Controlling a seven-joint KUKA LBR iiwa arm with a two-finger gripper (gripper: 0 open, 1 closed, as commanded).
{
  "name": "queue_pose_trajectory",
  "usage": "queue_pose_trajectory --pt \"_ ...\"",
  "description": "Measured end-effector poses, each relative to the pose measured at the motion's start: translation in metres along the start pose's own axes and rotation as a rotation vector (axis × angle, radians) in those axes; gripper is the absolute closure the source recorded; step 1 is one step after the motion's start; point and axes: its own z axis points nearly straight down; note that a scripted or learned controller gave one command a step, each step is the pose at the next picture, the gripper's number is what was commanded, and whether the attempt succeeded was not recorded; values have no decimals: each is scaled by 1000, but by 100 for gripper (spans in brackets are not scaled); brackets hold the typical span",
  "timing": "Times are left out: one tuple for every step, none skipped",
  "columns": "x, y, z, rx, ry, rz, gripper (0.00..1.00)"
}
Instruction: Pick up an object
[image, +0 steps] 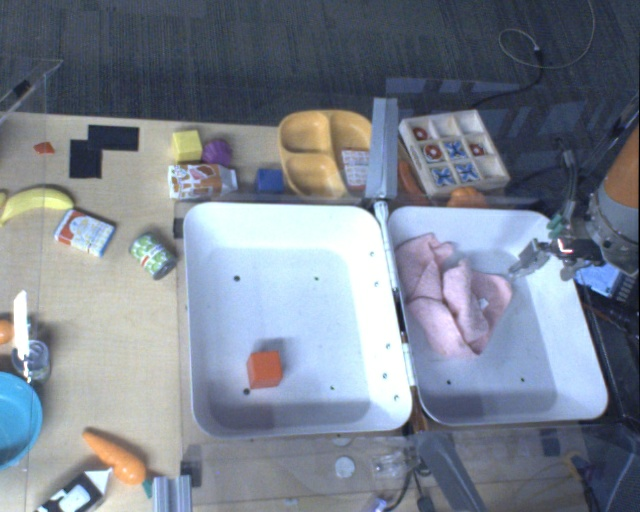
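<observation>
- Arm (618, 215): grey body, rounded, with an orange band above the wrist.
- Wrist: a dark section with small lit spots and a blue patch beneath.
- Claw (527, 260): slim, pale grey metal fingers.

Robotics lab, test bench setup. Wooden bench (110, 330) holds two white bins (290, 225) side by side, framed by metal brackets, with a grey arm (615, 215) reaching in from the right. Loose cable (545, 45) lies on dark carpet (250, 60) behind the bench. Bench top scattered with test props: toy banana (35, 203), toy carrot (115, 455), small can (153, 255), snack boxes (85, 232), coloured blocks (186, 145), yellow divided dish (322, 150), tic-tac-toe board (453, 150). Black tape marks (100, 148) on the bench surface.
</observation>
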Motion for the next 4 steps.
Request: queue_pose_trajectory --pt "50 9 93 -7 -1 11 0" --pt "106 5 97 -17 -3 -83 0" --pt "108 9 84 -26 -3 -85 100" --pt "140 64 -9 -8 -2 -338 100"
